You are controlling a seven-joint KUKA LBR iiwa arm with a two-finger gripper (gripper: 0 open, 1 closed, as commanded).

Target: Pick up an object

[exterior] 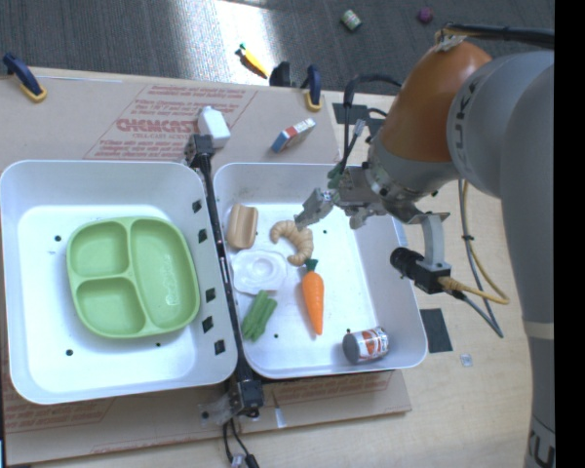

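Observation:
The right bin [402, 305] holds several objects: a tan bread roll [241, 225], a curled croissant [294, 240], a white round lid [258, 270], an orange carrot [314, 302], a green vegetable piece [258, 316] and a small can [367, 344] lying on its side near the front right corner. My gripper [336, 211] hangs over the back middle of this bin, just right of the croissant. Its fingers are spread open, with nothing between them. The left fingertip [314, 209] is close above the croissant's upper end.
The left bin [19, 261] carries a green divided plate [132, 276]. Behind the bins a small red, white and blue box [292, 136] lies on the cardboard, with clamps along the back edge. The arm's body and cables cover the right bin's right side.

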